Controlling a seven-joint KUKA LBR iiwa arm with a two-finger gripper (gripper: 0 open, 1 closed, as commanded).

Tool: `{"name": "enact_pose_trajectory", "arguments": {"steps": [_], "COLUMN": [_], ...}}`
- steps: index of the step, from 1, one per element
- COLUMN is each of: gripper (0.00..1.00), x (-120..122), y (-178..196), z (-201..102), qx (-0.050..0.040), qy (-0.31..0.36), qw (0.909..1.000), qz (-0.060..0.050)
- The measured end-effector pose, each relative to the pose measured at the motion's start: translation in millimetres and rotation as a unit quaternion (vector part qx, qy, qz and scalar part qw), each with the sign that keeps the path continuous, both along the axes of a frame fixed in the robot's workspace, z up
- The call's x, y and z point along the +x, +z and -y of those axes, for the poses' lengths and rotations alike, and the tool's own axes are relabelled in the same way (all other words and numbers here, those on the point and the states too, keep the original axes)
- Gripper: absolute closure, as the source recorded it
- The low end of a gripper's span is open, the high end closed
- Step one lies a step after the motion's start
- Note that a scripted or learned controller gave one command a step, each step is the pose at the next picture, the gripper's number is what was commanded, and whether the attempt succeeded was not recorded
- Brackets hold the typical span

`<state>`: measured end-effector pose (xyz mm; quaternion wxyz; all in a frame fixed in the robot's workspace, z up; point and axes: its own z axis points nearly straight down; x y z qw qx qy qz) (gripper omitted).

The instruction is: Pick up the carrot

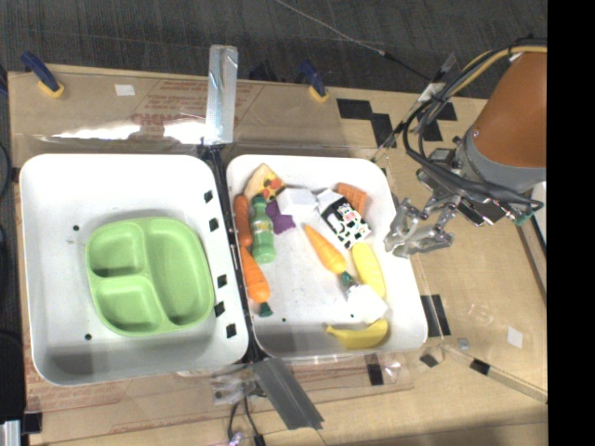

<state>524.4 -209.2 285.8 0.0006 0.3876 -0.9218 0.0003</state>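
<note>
An orange carrot [325, 247] lies at a slant in the middle of the right bin [299, 326]. A second carrot [256, 280] with a green end lies along that bin's left wall, and a third orange piece [242, 216] sits above it. My gripper [418, 235] hangs just outside the right bin's right rim, over the bench. Its metal fingers point down and left with nothing between them. It is about a hand's width to the right of the middle carrot.
The right bin also holds a green bottle [263, 236], a purple piece [283, 217], a cow-patterned box [345, 224], a yellow fruit [370, 268], a banana [359, 334] and a pizza slice [263, 180]. A green divided plate [149, 273] sits in the left bin [56, 184].
</note>
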Motion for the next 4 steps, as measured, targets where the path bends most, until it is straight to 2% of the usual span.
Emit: {"name": "enact_pose_trajectory", "arguments": {"steps": [1,2,3,4], "gripper": [1.0,1.0,1.0,1.0], "x": [2.0,-22.3,-20.9,-47.0], "y": [10.6,11.8,21.8,4.0], "z": [-2.3,0.6,-0.3,0.5], "qx": [0.0002,0.0016,0.0015,0.0012], "qy": [0.003,0.261,0.263,0.426], "qw": [1.0,0.9653,0.9647,0.9045], "qz": [0.001,0.0,0.0,0.0]}}
